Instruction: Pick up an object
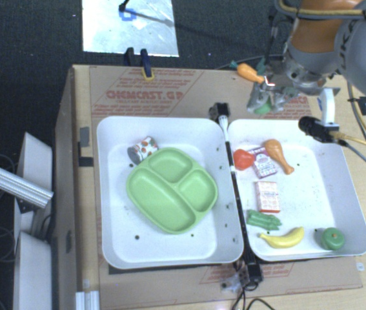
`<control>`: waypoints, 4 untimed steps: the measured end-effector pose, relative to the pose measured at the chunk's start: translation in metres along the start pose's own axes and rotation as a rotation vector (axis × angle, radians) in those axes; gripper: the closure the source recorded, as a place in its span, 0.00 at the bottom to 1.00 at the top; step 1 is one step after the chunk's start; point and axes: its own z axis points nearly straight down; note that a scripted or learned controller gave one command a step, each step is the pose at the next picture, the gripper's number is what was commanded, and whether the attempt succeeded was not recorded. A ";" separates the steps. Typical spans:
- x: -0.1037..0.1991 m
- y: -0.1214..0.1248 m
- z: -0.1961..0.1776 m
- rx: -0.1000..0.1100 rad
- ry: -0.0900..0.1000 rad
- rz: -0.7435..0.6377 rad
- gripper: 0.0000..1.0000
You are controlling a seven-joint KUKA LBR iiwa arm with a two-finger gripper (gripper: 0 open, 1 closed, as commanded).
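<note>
Your pincer (264, 99) hangs above the right bin's (357, 218) rim at 12 o'clock. It pinches a small green object (260, 106), I think; the fingers are blurred.

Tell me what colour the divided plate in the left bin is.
Light green; the divided plate shows clearly in the camera view.
</note>
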 end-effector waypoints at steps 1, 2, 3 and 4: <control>-0.017 0.000 -0.002 0.000 -0.001 0.004 1.00; -0.034 0.000 -0.002 0.000 -0.001 0.004 1.00; -0.018 -0.004 0.002 0.001 0.000 0.001 1.00; 0.013 -0.009 0.004 0.001 0.000 0.000 1.00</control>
